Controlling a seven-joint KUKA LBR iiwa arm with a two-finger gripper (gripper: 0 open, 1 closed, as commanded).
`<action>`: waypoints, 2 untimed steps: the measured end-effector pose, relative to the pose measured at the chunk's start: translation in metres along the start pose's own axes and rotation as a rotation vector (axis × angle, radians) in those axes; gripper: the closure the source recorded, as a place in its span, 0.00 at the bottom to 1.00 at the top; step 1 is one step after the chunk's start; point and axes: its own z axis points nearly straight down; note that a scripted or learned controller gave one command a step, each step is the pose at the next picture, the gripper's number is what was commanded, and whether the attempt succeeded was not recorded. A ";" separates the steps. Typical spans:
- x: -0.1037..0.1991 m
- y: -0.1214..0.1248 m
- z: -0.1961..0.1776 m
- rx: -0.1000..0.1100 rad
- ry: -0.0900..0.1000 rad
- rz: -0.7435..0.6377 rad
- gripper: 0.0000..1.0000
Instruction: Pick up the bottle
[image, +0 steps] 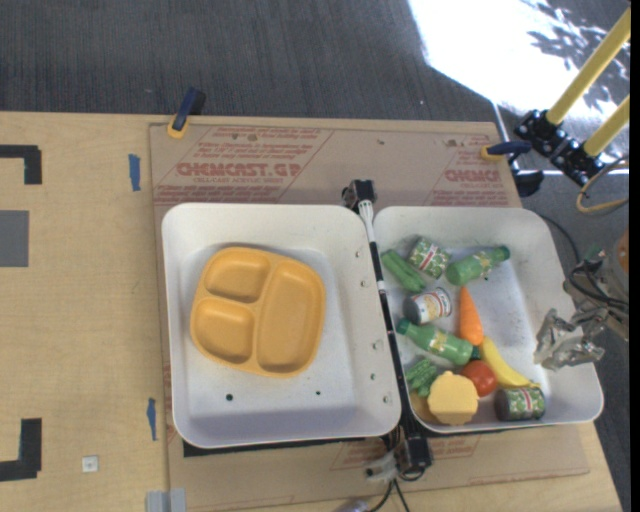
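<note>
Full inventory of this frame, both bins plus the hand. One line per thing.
left bin: 1, white, left half of bench
divided plate: 1, yellow-orange, three compartments, in left bin
right bin: 1, white, right of left bin
green bottles: 2; one at top of right bin, one mid-left
cans: 3, green-labelled at top and bottom right, white-labelled in the middle
carrot: 1, orange, centre of right bin
banana: 1, yellow, lower right
tomato: 1, red, beside banana
yellow block: 1, bottom of right bin
green vegetables: 2, at and
hand: 1, grey metal, over right bin's right rim, holding nothing visible
</note>
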 end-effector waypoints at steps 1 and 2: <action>-0.003 -0.003 -0.072 0.005 -0.003 -0.328 1.00; 0.013 0.012 -0.035 -0.001 0.000 -0.531 1.00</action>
